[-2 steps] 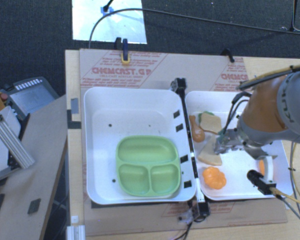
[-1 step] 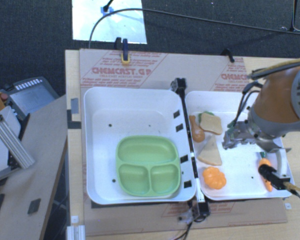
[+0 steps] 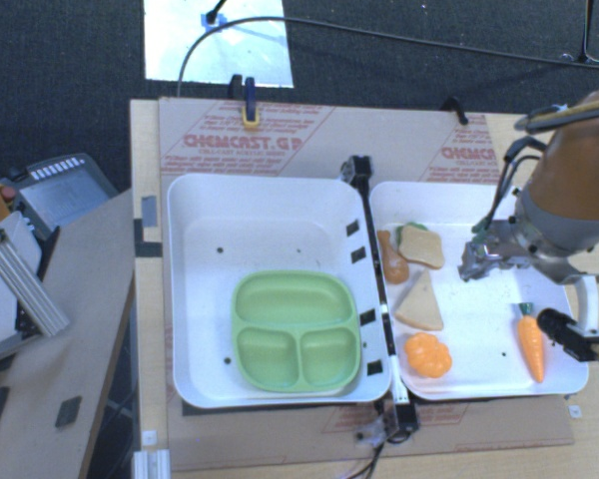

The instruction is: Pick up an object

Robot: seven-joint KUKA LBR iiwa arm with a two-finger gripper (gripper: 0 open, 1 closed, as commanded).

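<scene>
Gripper point(image 3: 476, 261) hangs over the right bin point(image 3: 459, 203), low above its white floor; it is small and blurred, so its state cannot be told, and nothing shows in it.

Floor point(image 3: 60, 58) around the rig is dark carpet, with a pale sheet point(image 3: 220, 28) lying at the top. Worktop point(image 3: 309, 138) is a wooden board covered with printed cardboard, clamped at its far edge. Left bin point(image 3: 250, 208) holds a green divided tray point(image 3: 298, 329) near its front wall. Right bin holds the pickable items: a sandwich piece point(image 3: 422, 245) with a green layer, a bread wedge point(image 3: 420, 302) nearer the front, a brown item point(image 3: 391, 259) against the dividing wall, an orange fruit-like toy point(image 3: 427, 354) by the front wall, and a carrot point(image 3: 531, 347) towards the right.

Arm point(image 3: 574, 188) is cut off by the right edge. A black part point(image 3: 569, 332) overlaps the carrot's top. The brown item's identity is unclear.
</scene>
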